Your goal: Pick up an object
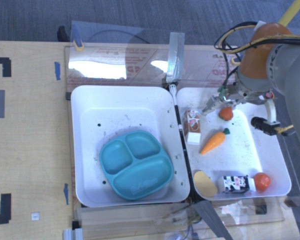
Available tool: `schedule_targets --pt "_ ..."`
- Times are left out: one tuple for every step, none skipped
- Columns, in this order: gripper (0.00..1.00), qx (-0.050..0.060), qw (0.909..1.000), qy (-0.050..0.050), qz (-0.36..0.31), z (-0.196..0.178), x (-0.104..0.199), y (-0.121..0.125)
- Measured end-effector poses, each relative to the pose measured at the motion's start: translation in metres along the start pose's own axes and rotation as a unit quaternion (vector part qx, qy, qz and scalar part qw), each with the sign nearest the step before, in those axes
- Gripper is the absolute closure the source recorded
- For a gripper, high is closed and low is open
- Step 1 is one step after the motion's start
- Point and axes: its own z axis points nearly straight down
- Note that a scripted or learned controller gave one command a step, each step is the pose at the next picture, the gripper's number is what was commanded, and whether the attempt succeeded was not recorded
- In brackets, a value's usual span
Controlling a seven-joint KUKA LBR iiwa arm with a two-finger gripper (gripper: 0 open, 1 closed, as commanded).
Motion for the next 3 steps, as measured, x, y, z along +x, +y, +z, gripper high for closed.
schedule_targets --pt "1.00 0.000 1.0000 0.000 -0.003 -0.008 0.002 0.002" --pt "1.00 0.001 0.9966 0.004 -0.083 -0.103 0.099 -0.050" --pt "1.00 0.002 0.9978 0.003 -0.066 -0.124 0.147 -0.051"
